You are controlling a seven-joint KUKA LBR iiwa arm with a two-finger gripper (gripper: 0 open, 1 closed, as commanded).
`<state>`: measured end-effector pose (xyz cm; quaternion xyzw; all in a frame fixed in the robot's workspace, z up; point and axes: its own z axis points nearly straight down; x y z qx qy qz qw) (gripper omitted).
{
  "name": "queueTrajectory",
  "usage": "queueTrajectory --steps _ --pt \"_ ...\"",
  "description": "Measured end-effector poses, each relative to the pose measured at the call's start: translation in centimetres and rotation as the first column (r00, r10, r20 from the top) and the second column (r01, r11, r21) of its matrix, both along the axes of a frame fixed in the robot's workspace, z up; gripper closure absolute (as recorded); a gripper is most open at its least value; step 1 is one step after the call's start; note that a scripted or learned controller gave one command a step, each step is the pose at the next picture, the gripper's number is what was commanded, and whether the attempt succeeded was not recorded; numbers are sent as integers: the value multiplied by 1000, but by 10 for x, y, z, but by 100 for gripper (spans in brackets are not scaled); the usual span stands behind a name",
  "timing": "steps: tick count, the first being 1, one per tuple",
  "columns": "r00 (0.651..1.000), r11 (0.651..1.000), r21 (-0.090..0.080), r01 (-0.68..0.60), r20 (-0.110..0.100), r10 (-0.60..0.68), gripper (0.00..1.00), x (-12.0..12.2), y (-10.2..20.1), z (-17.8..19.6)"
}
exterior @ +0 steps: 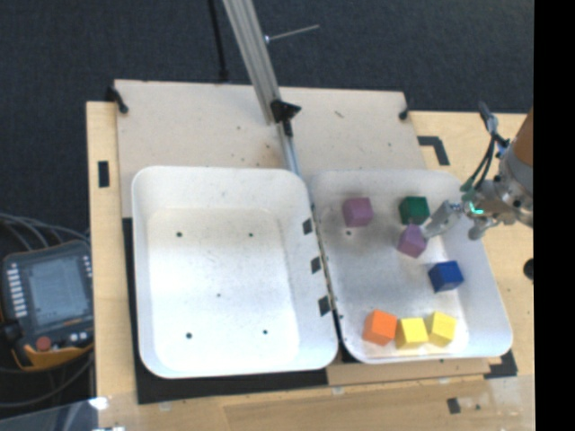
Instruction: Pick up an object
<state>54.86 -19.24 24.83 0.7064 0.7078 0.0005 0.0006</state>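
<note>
Gripper (pixel 458 221) spread, pinching nothing, poised over right bin (pixel 503 330) near its far right rim.

Nearest target: blue cube (pixel 446 276), just below in view and slightly left; purple cube (pixel 412 241) to the left, green cube (pixel 414 209) up-left, second purple cube (pixel 358 211) farther left. Orange cube (pixel 380 327) and two yellow cubes (pixel 413 332) (pixel 443 328) ranked touching along near rim. All small, matte, squarish, without long axis; bin smooth white, speckled.
</note>
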Motion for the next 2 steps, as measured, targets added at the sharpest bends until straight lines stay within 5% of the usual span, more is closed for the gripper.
queueTrajectory --steps 2 --pt "1000 1000 -1 4 -5 -4 0 -12 2 -106"
